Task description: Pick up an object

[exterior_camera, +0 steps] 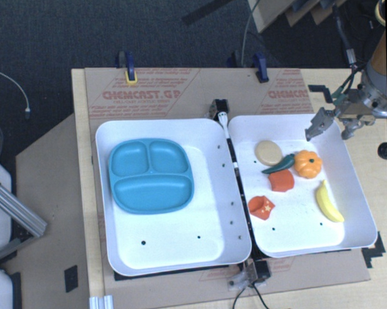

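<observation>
1. Camera view, from above: the gripper hangs over the upper right corner of the right bin, its two fingers spread apart with nothing between them.
2. Candidates for picking lie in that bin: a beige round piece, a dark green pepper-like piece, a small orange pumpkin, a red block, a red pepper-like piece and a banana.
3. The pumpkin sits at about seven o'clock from the gripper, nearest of the lot; the banana is at six o'clock, farther off.
4. The left bin bears a blue divided plate.
5. Judged step: approach, before any descent. The next move calls for shifting toward seven o'clock over one item, lowering, then closing squarely, since the pumpkin touches the green piece.
</observation>
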Available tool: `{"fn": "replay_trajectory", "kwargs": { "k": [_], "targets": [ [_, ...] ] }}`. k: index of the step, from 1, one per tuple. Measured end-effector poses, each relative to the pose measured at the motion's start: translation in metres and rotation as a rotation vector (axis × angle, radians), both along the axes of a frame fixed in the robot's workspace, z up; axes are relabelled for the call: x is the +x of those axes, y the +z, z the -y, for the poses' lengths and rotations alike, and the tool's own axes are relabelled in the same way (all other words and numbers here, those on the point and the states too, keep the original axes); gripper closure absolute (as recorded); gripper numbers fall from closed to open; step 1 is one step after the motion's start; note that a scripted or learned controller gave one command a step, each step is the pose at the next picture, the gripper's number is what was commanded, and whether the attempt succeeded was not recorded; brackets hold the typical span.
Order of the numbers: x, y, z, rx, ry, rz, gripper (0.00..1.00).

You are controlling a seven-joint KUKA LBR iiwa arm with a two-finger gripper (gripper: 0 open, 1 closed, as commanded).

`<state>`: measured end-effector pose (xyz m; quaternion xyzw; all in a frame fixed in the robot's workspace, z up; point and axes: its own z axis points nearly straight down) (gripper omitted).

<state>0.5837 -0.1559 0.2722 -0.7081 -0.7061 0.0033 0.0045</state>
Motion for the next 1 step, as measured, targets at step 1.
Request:
{"fn": "replay_trajectory", "kwargs": {
  "k": [1],
  "targets": [
    [0.0020,0.0063,-0.0003,-0.002,0.003,0.012,0.00]
  ]
}}
